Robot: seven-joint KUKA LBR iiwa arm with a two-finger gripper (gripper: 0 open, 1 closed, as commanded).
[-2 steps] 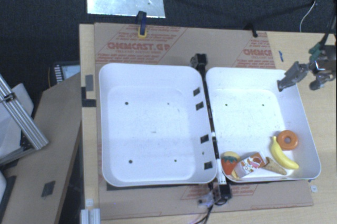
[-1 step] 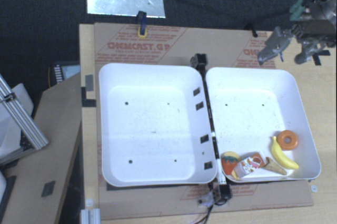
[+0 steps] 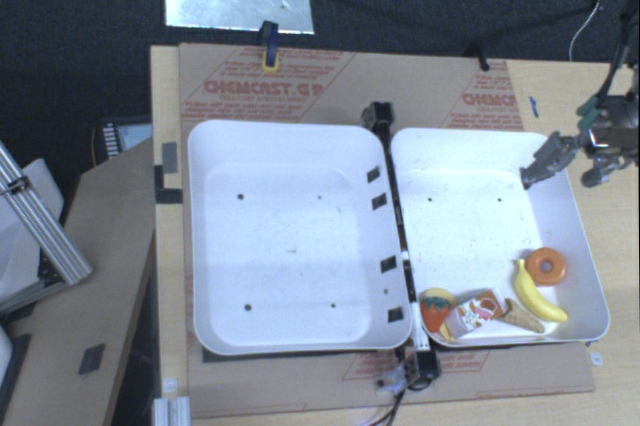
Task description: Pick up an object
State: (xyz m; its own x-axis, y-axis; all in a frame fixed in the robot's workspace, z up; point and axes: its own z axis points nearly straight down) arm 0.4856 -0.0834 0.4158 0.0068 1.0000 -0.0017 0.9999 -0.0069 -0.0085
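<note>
Looks like the approach step – the claw (image 3: 540, 164) hangs over the upper right rim of the right bin (image 3: 470, 214), nothing between its fingers, though I can't tell if they're open or shut. The goodies sit well apart in the near corner: banana (image 3: 535, 294), orange donut (image 3: 546, 265), tomato-ish thing (image 3: 436, 310). Next move – swing toward that corner and drop down

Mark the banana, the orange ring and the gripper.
banana (image 3: 538, 296): camera view, middle of its yellow curve.
orange ring (image 3: 546, 265): camera view, its upper face.
gripper (image 3: 540, 163): camera view, its dark tip.
</note>
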